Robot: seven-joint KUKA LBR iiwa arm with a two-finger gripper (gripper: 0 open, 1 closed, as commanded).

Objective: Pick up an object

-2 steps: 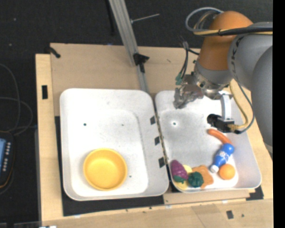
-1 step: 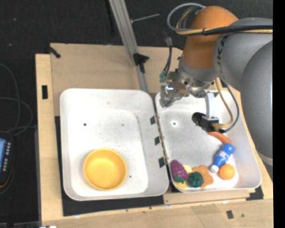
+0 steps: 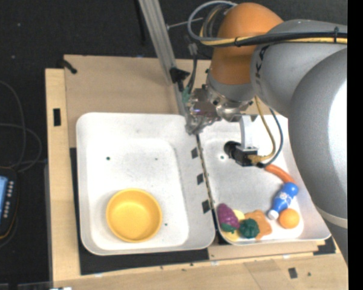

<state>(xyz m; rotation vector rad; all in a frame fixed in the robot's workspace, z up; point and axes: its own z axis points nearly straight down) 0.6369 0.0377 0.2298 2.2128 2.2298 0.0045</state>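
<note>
The grey arm's two-finger gripper (image 3: 201,118) hangs over the far end of the rim between the two shallow white bins; its state cannot be told from this slant, and nothing is seen in its hold. The likeliest things to pick lie well below and to the right of it, crowded in the near corner of the right-hand white bin (image 3: 230,150): a small purple plastic piece (image 3: 225,215), a dark green lumpy toy (image 3: 249,228), a round orange ball (image 3: 288,219), a small white and blue bottle (image 3: 282,199) and a slim orange carrot-shaped piece (image 3: 278,173). All look light, stiff and smooth, so likely slippery. The bottle, lying a little apart, seems best taken across its narrow body. The yellow round plastic bowl (image 3: 134,214) sits in the left-hand white bin (image 3: 133,138), down and left of the tool; its thin rim would be the hold.
</note>
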